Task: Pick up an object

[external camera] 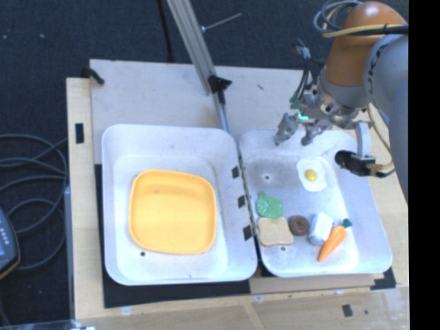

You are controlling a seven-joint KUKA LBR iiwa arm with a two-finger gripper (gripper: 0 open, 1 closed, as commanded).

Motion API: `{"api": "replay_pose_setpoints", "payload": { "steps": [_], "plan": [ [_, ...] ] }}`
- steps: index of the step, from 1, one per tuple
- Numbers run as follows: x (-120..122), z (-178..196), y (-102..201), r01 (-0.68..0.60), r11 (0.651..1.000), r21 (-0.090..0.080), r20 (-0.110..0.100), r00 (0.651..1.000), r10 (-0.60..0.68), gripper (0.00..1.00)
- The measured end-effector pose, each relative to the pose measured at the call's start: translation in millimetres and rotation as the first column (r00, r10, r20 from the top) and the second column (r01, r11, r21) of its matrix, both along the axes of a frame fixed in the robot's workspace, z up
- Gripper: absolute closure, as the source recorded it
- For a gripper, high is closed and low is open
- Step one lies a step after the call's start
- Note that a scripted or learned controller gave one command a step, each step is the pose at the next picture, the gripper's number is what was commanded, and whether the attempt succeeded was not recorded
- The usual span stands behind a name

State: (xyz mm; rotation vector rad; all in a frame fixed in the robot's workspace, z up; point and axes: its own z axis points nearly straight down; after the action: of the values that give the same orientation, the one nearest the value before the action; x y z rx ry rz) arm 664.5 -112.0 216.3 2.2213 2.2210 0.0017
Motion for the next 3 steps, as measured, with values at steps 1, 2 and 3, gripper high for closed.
{"api": "replay_pose_setpoints", "payload": {
  "steps": [1,2,3],
  "plan": [
    [0,0,0,0.0,1.0,0.0,0.0,1.0,0.0,0.0],
    [2,-42,0,0.0,1.0,-0.001,-0.004,1.0,0.0,0.0],
    [1,-105,-2,0.001,1.0,-0.001,-0.006,1.0,-0.001,0.0]
  ]
}}
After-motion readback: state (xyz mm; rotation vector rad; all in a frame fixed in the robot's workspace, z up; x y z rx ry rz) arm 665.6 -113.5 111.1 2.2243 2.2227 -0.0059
